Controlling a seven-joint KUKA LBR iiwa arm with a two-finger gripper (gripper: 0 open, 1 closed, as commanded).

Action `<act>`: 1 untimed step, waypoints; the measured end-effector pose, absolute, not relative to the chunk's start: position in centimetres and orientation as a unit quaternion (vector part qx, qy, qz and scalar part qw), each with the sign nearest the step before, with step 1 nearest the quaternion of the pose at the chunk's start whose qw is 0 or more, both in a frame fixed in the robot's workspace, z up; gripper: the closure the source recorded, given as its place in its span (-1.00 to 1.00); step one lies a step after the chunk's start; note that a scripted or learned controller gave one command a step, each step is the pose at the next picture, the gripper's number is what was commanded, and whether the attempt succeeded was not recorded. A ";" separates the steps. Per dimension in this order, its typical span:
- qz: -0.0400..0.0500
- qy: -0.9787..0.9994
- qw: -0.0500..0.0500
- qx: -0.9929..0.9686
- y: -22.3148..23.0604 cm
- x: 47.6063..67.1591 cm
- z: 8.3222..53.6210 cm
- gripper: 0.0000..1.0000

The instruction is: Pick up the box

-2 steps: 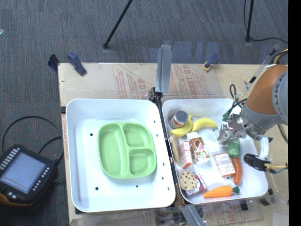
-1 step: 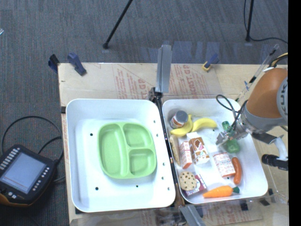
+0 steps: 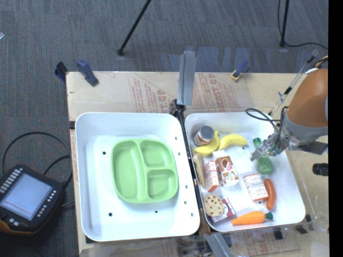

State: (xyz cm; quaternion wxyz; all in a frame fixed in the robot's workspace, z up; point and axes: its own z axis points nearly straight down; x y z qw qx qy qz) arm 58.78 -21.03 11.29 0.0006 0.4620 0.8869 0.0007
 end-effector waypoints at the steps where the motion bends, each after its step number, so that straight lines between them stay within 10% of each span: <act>1: 0.001 0.968 0.001 0.251 -21.1 55.6 8.8 1.00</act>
